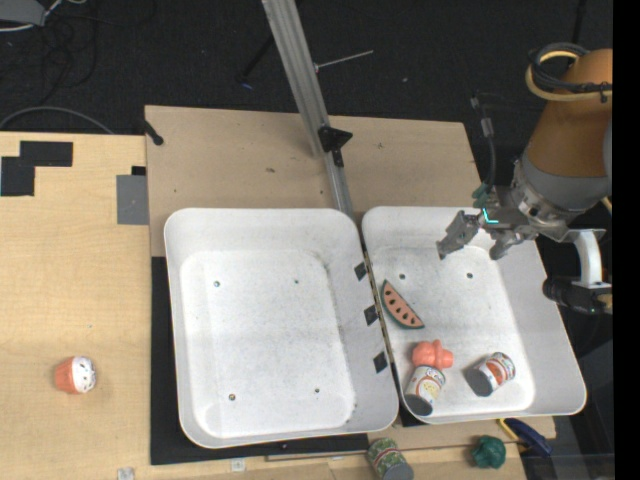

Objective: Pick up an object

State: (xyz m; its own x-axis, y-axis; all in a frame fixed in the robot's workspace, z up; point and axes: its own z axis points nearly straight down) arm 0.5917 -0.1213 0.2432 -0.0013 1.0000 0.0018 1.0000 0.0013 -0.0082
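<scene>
arm (565, 138): grey body with an orange band, entering from the right edge of the frame in its upper half, reaching over the upper part of the right bin.

gripper (478, 242): two fingers, one at left (456, 238) and one at right (500, 246), spread wide apart with nothing between them. it sits right of centre in the frame, over bare bin floor, well apart from the objects lower in the bin.

right bin (470, 298): shallow, white, right of centre. contents all in its lower left area:
- watermelon slice (401, 308): red with dark seeds and a green rind, lying near the bin's left wall.
- pink toy (432, 353): small, rounded, just above the first can and touching or nearly touching it.
- can (426, 383): red and white label, lying tilted at the lower left corner of the bin.
- second can (491, 373): lying on its side, dark end facing lower left, just right of the first can and apart from it.

left bin (265, 323): shallow, white, centre of the frame, edge to edge with the right bin.

outside the bins:
- orange and white ball (75, 375): on the wooden surface at the lower left of the frame.
- green can (386, 458): at the bottom edge, below the gap between the bins.
- green object (489, 452): bottom edge, lower right; too small to identify.
- metal rail (305, 88): slanting from the top centre down to the bins.
</scene>
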